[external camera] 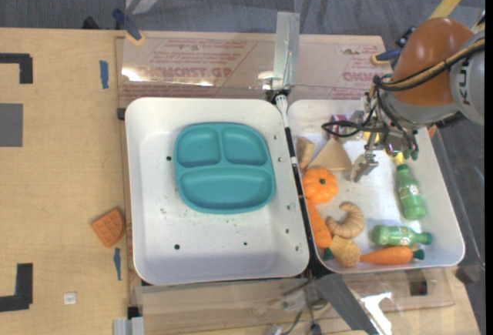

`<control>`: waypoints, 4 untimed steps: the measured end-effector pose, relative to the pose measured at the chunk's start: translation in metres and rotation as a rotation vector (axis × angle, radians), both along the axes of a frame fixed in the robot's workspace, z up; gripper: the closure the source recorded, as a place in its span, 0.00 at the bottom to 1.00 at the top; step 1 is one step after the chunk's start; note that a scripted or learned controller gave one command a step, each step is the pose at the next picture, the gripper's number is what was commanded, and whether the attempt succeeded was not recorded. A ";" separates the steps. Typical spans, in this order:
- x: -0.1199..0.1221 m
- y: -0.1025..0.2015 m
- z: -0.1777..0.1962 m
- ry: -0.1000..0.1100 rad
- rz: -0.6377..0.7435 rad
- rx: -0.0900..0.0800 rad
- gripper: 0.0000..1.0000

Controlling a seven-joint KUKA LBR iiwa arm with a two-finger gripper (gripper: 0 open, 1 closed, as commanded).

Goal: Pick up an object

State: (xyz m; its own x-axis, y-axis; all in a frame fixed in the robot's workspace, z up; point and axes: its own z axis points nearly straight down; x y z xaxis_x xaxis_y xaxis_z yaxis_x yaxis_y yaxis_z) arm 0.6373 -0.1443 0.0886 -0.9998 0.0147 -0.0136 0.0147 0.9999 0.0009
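1. I am hanging my gripper [367,162] over the upper middle of the right bin [451,227]. The tip is blurring into cables and shadow, so I cannot tell whether it is open or closed.
2. Just beside my tip, toward the view's left, a tan wedge [333,155] is lying on the bin floor. It is the nearest thing to me, and I cannot tell whether I am touching it.
3. Slightly further out, left and toward the view's bottom, an orange pumpkin [320,185] is sitting just below the wedge.
4. On my other side, toward the view's right and a little lower, a green bottle [410,192] is lying lengthwise along the bin's right wall, near me but apart.
5. Further toward the view's bottom, a croissant [348,219] is curling below the pumpkin.
6. Further still, a second green bottle [399,235] is lying crosswise, with a carrot [387,255] just below it against the near wall.
7. Well away to the view's left, the left bin [146,172] is holding a teal divided plate [225,168].
8. Farthest from me, a small waffle [108,227] is lying on the wooden bench [54,172] outside that bin.
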 end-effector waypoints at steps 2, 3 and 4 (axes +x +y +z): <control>-0.058 -0.030 0.001 0.003 0.015 -0.005 0.00; -0.037 -0.077 0.000 0.002 -0.104 -0.002 0.00; 0.010 -0.081 0.001 0.048 -0.026 0.005 0.00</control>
